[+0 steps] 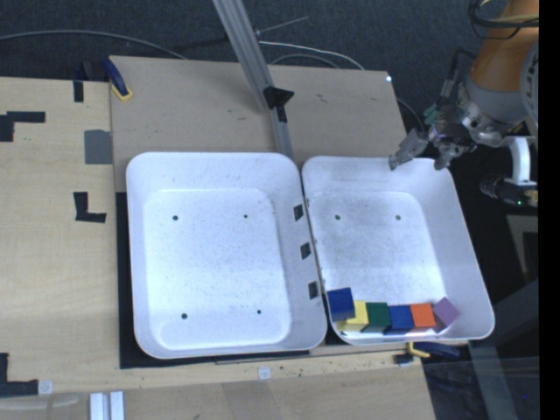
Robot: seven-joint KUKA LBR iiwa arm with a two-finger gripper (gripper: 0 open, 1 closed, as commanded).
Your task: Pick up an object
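Several small blocks lie in a row along the front wall of the right bin: a blue block, a yellow one, a green one, a second blue one, an orange one and a purple one. My gripper hangs over the far right corner of that bin, well away from the blocks. Its fingers are spread open and hold nothing.
The left bin sits beside the right one, their rims touching in the middle. A slanted metal post rises behind the bins. Cables run across the back of the bench. Black tape marks dot the board at the left.
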